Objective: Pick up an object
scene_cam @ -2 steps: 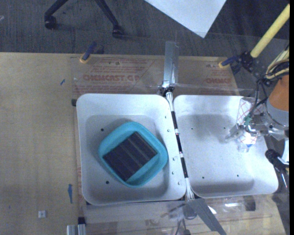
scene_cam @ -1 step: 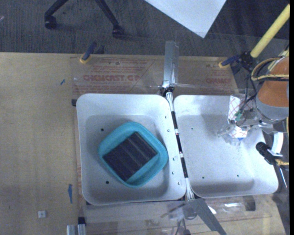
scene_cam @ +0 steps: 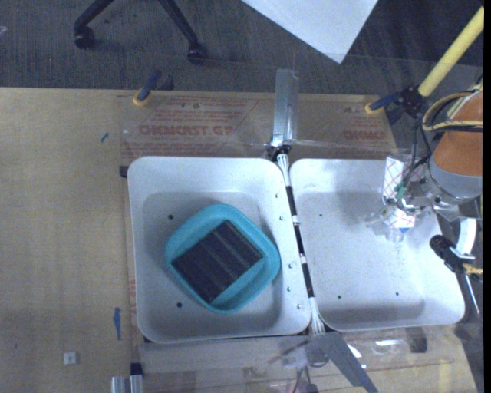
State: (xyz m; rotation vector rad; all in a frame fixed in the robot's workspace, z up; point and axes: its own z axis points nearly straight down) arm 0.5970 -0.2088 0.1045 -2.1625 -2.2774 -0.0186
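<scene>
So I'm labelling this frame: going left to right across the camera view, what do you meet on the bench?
Left bin → blue tray lying in it → right bin → gripper over the right bin's far right part.

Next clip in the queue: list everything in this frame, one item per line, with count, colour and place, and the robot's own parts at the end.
bins: two, white, side by side on the bench
container: one, teal with a dark ribbed inside, lying in the left bin
small item: one, pale with red marks, in the right bin near its right wall, under the gripper; too blurred to identify
bench: one, tan wood, under both bins
clamps: two, blue and yellow, at the far edge of the bench
sheet: one, white, on the floor beyond the bench
chair base: one, black, top left
arm: one, grey with orange band, right edge
gripper: one, over the right bin
</scene>
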